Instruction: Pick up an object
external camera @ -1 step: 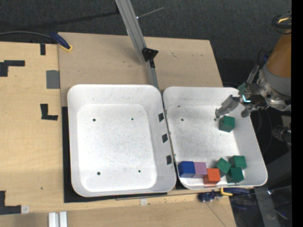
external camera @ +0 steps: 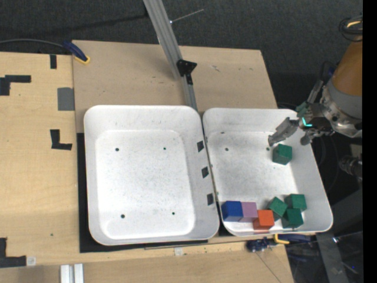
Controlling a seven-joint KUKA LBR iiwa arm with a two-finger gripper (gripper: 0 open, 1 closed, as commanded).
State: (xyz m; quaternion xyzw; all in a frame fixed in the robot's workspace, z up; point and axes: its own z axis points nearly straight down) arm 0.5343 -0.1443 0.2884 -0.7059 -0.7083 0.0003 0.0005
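Two white bins sit below you; your gripper (external camera: 293, 132) hangs over the right bin (external camera: 247, 158), fingers spread wide and holding nothing; one green cube (external camera: 283, 154) lies just beneath them; blue (external camera: 232, 210), purple (external camera: 249, 210), orange (external camera: 264, 219) and three more green blocks (external camera: 287, 209) crowd the near edge.

Two bins side by side on bench (external camera: 147, 63): left bin (external camera: 97, 175), right bin (external camera: 244, 119). In right bin, lone cube (external camera: 283, 154) toward far right; cluster of cubes (external camera: 265, 211) along near edge. Gripper (external camera: 293, 132) just above lone cube. Slanted metal bar (external camera: 168, 31) behind bins.
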